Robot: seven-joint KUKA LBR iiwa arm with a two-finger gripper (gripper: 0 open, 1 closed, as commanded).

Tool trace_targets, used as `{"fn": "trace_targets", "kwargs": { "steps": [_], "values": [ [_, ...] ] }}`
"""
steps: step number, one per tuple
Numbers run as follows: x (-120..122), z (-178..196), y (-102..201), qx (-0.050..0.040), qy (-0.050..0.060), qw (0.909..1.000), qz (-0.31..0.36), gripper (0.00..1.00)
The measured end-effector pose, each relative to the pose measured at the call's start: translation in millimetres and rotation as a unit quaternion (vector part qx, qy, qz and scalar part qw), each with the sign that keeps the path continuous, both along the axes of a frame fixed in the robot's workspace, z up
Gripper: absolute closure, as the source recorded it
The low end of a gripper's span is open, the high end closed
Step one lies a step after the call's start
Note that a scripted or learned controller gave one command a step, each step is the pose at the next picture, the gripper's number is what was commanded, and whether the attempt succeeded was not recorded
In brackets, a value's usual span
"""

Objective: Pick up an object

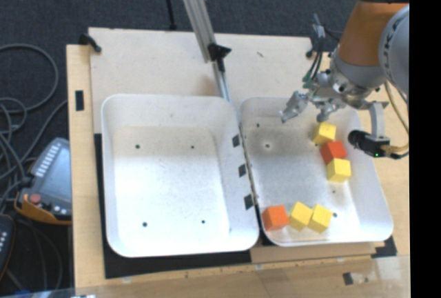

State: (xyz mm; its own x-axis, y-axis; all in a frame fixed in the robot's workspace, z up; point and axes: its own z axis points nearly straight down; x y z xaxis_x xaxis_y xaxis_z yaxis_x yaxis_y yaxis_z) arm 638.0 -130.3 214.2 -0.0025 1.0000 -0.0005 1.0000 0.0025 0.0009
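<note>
Nearest the lens: orange cube (pixel 275 216) and two yellow cubes (pixel 311 216) at the right bin's (pixel 289 159) 6 o'clock. Gripper (pixel 308 107) hovers at 12 o'clock, fingers apart, empty. Yellow cube (pixel 325 132) at its 4 o'clock looks light, rigid; pinch opposite flat faces.

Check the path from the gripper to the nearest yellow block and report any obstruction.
Nothing visible blocks it. The gripper hangs over the right bin, and the nearest yellow block lies just beside it on bare floor. The red block sits beyond it.
</note>
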Motion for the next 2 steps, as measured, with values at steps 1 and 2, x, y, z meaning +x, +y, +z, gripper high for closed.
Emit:
{"fn": "trace_targets", "kwargs": {
  "steps": [1, 2],
  "values": [
    [-10.0, 0.1, -58.6, -0.002, 0.0, 1.0, -0.003, 0.0],
    [-20.5, -86.6, -84.1, -0.0033, -0.007, 1.0, 0.0, 0.0]
  ]
}}
